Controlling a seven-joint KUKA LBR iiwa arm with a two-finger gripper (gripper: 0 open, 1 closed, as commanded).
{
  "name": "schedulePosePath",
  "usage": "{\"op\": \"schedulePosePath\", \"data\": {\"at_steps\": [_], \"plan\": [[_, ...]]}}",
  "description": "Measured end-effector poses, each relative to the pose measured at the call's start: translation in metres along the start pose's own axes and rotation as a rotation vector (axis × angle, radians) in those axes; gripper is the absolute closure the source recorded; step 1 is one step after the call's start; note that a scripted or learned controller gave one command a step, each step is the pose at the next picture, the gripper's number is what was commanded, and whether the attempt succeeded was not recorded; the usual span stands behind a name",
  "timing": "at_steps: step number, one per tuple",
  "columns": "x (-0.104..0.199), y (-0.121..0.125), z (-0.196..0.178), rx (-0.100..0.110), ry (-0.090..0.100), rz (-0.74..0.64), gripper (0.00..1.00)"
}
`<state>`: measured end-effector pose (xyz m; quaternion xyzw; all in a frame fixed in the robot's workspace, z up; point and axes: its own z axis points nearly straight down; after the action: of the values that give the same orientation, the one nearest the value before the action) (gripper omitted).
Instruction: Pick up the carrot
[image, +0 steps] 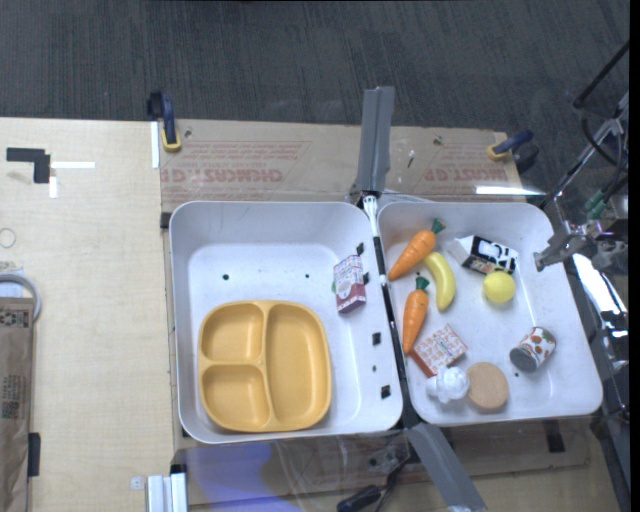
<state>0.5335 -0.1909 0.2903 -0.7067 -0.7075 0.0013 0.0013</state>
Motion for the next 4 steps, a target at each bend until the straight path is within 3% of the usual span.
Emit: {"op": "schedulePosePath", "data": {"at_steps": [1,2,3,4], "plan": [[-0.031,-0.021,0.079,-0.001,0.000,0.084,0.00],[-0.022,-0.049,0.165,0.000,0.002,0.179,0.00],[-0.025,-0.055,0.149,-0.002,0.003,0.309,0.00],[-0.024,-0.054,0.149,-0.002,0.003,0.310,0.00]]}}
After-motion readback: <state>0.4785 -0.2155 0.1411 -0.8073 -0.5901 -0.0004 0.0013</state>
